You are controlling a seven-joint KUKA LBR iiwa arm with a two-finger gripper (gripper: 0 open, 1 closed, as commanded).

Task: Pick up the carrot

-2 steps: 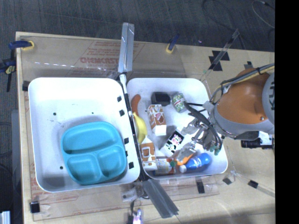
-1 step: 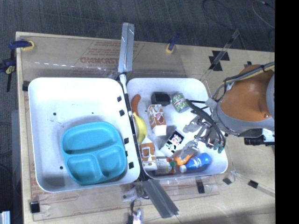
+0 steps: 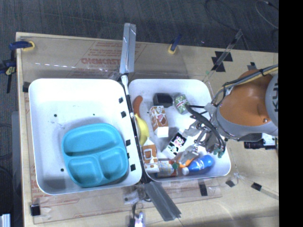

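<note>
Carrot: I count one carrot (image 3: 188, 163), a small orange piece lying near the front wall of the right bin (image 3: 206, 88), between the blue bottle and a carton.
Blue bottle: one (image 3: 200, 165), on its side, touching the carrot's right end.
Cartons: I make out three, a tall brown-and-white one (image 3: 159, 117) mid-bin, a black-and-white one (image 3: 176, 144) beside the gripper, and an orange-brown one (image 3: 150, 156) at the left front.
Banana: one (image 3: 141, 130), against the divider side.
Other clutter: one dark block (image 3: 163, 99) and one green-wrapped item (image 3: 181, 102) at the back.
Left bin: one (image 3: 52, 91), holding one blue sectioned tray (image 3: 96, 154).
Arm: one arm (image 3: 246, 107) reaching in from the right, wrist bent down over the right bin.
Gripper: its tip (image 3: 193, 149) sits just above the carrot; I cannot tell its opening through the cables.
</note>
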